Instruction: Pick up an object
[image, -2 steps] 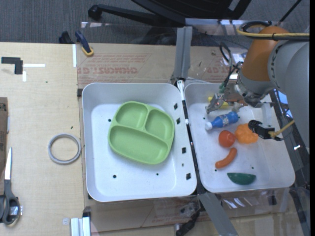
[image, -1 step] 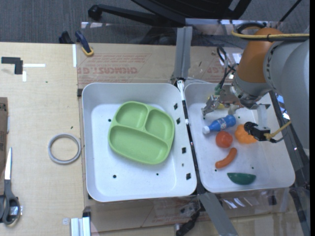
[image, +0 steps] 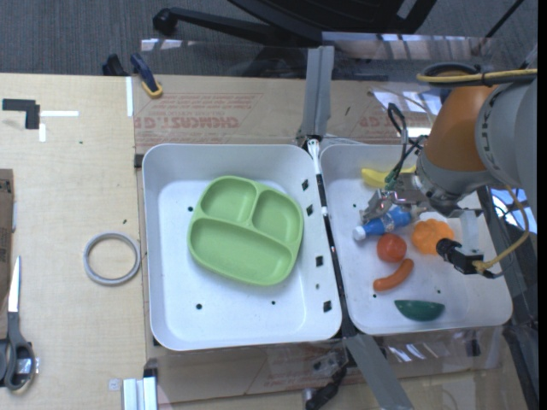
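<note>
The right bin (image: 479,301) holds several small items. A blue and white tube (image: 385,224) lies near its middle, with a red ball (image: 391,248) just below it. Beside them sit an orange fruit (image: 430,234), an orange-red sausage shape (image: 393,275) and a dark green piece (image: 419,309). A yellow banana (image: 376,178) lies at the back. My gripper (image: 386,203) hangs low over the upper end of the blue and white tube, between it and the banana. Whether it touches the tube is unclear. The grey arm with its orange band (image: 461,131) comes in from the right.
The left bin (image: 162,229) holds a green divided plate (image: 246,229). On the wooden bench to the left lie a tape ring (image: 111,257) and scissors (image: 13,353). A divider wall (image: 325,229) separates the bins.
</note>
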`<state>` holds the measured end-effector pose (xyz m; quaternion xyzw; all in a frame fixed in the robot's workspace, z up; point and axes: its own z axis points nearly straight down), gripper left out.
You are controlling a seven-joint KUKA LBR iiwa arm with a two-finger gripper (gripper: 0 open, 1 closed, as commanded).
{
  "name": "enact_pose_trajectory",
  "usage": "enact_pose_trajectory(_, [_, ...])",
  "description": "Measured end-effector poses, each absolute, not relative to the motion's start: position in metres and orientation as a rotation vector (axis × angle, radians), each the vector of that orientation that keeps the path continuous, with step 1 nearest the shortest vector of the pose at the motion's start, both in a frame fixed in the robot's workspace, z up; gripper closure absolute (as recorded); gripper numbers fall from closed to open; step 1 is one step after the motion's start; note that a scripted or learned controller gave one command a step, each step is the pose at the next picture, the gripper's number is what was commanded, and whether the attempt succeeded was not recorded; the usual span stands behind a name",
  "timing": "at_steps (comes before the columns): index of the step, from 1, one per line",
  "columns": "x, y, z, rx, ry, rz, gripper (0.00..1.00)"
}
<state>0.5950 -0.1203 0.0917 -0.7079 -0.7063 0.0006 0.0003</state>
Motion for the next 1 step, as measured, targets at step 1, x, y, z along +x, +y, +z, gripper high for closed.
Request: enact_pose_trajectory(1, [0.5947, -0.1216, 0.1003, -2.226, -2.214, 0.004, 1.0])
